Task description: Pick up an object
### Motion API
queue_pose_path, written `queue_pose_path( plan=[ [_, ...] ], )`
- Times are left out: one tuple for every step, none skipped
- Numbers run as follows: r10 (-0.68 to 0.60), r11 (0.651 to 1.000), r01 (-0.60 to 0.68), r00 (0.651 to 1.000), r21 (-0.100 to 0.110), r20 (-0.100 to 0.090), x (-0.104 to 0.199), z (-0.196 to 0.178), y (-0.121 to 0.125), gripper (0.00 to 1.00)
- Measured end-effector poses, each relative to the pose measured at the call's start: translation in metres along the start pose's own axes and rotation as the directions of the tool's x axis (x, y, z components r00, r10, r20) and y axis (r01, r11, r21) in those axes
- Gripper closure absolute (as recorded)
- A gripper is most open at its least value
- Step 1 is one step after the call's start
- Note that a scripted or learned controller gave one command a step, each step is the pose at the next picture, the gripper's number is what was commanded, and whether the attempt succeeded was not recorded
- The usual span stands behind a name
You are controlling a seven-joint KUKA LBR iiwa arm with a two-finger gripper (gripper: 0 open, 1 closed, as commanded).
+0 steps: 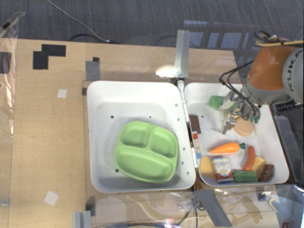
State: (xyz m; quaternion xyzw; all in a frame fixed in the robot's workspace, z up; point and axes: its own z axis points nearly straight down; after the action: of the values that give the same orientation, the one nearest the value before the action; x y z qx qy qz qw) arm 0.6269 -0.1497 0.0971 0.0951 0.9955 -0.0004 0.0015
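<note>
The arm reaches in over the right bin from its far right corner, and the tool hangs low near the bin's far edge, just beside a tan disc and near a green piece; if its fingers are apart or together I cannot tell, and nothing shows between them. Along the near edge of this bin lie a carrot, a small box, a sausage, a green stick and a brown block. In the left bin a green plate with three compartments lies toward the near right corner.
</note>
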Motion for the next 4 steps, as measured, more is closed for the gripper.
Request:
queue_pose_path(
  plan=[
    [0.027, 1.000, -0.027, 1.000, -0.001, 0.009, 0.070, 0.007, -0.028, 0.00],
    [-0.116, 0.993, 0.116, 0.993, 0.001, 0.022, 0.124, 0.005, -0.034, 0.00],
    [-0.301, 0.954, 0.301, 0.954, 0.003, 0.012, 0.053, 0.007, -0.027, 0.00],
    [-0.358, 0.934, 0.358, 0.934, 0.005, 0.011, 0.095, 0.006, -0.077, 0.00]
  ],
)
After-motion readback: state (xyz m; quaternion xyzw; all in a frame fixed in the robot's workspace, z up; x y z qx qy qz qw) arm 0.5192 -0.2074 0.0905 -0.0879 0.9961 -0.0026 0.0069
